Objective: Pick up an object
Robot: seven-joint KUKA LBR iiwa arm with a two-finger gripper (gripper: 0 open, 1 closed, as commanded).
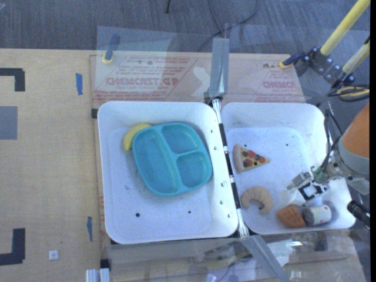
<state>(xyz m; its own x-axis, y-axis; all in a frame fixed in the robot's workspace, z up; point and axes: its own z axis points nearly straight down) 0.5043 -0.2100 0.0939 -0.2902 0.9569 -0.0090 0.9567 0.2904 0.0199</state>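
In the right bin (276, 115) lie a toy pizza slice (249, 158), a tan croissant (257, 198), an orange lump (291, 216) and a grey-and-white object (318, 214). My gripper (302, 188) hangs low over the bin's right side, just above the grey-and-white object and up-right of the orange lump. Its fingers stand apart, open, with nothing between them. The arm's orange band (359, 140) shows at the right edge.
The left bin (117, 204) holds a teal divided plate (171, 157) with a yellow banana (130, 135) tucked under its upper left rim. A metal divider (226, 175) separates the bins. Yellow poles and cables (341, 28) stand at the upper right.
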